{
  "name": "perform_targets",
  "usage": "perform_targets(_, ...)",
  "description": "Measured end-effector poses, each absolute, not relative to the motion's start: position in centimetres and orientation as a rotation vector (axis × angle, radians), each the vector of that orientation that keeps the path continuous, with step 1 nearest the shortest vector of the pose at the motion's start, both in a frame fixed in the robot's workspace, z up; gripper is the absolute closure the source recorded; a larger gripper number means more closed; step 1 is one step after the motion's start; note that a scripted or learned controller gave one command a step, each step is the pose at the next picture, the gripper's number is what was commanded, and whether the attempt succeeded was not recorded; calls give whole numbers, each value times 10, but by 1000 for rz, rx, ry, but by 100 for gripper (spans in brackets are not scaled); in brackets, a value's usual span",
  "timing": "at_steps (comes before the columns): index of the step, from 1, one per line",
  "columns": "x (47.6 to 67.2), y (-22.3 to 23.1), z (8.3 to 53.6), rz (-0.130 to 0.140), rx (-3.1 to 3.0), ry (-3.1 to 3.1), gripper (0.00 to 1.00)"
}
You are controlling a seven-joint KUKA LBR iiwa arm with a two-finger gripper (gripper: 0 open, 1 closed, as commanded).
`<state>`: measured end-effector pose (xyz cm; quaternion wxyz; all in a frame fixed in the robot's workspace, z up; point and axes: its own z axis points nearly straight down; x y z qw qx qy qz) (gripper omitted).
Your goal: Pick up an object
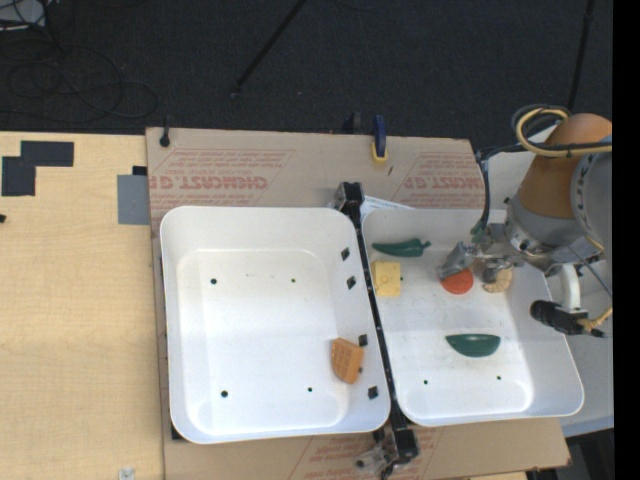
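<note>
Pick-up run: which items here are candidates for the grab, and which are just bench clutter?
Job:
gripper, down in the right bin
round red-orange object, right by it
dark green pepper-shaped piece
yellow block
dark teal bowl-shaped piece
orange-brown wedge, in the left bin

Lying about:
blue clamp
cardboard sheet

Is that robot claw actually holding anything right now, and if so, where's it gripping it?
It cannot be told. The gripper is low in the right bin, right over a small red-orange object, but nothing visibly sits between its fingers.
</note>
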<state>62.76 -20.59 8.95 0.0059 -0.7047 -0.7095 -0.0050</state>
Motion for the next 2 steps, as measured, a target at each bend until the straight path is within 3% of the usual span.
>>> perform_targets(1, 646, -206, 89, -13, -2205, -2215, 0)
perform_targets(2, 610, -147, 87, 1, -2213, -2220, 0)
